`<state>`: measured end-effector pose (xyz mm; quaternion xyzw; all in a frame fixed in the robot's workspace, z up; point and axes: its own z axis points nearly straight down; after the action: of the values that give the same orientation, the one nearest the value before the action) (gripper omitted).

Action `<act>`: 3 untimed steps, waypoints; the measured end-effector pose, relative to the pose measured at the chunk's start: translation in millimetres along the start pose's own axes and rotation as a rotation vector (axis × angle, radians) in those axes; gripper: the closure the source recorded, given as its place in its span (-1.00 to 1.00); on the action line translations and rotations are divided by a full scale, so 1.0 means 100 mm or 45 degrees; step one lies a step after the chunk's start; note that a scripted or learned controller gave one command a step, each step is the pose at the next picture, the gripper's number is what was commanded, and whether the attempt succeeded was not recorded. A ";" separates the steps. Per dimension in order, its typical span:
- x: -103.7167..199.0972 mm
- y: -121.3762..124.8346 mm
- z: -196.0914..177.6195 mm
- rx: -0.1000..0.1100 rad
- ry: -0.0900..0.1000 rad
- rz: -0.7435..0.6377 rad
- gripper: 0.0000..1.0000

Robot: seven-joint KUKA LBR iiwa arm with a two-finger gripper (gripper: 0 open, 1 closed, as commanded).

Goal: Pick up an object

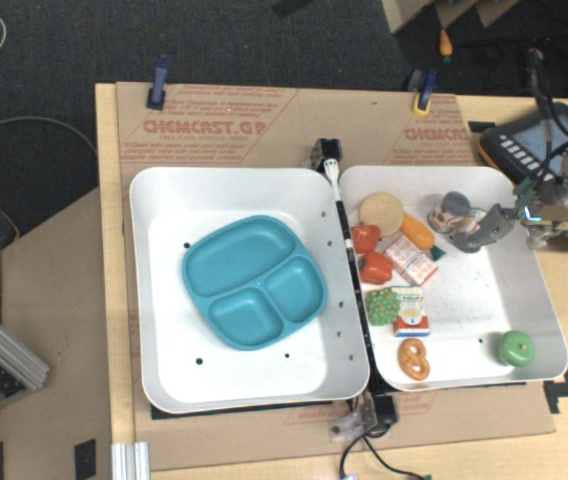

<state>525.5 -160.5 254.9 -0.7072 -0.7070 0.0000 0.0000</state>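
**Approach step – pick not yet made**

Claw point(479, 230) sits low in right bin point(536, 286), upper area. You can't tell its opening; nothing seen between tips. Grey item point(453, 209) lies just beside it, toward left bin; carrot point(417, 232) a bit further that way. Apple point(515, 347) well apart, toward bench front. Next: center over 1 item, descend, close, lift.

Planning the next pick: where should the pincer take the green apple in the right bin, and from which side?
Across its round middle, coming straight down from above. The green apple sits alone near the right bin's front right corner, with bare floor towards the pretzel, so the fingers likely fit either side; the nearby bin wall makes a sideways approach awkward.
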 end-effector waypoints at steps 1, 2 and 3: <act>-0.58 -0.21 1.13 0.013 0.002 0.008 -1.00; -0.64 -0.47 0.59 -0.005 -0.004 0.003 -1.00; -0.55 -0.24 1.74 0.007 0.023 -0.011 -1.00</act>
<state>501.4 -215.4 80.7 -0.7040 -0.7101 -0.0045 0.0082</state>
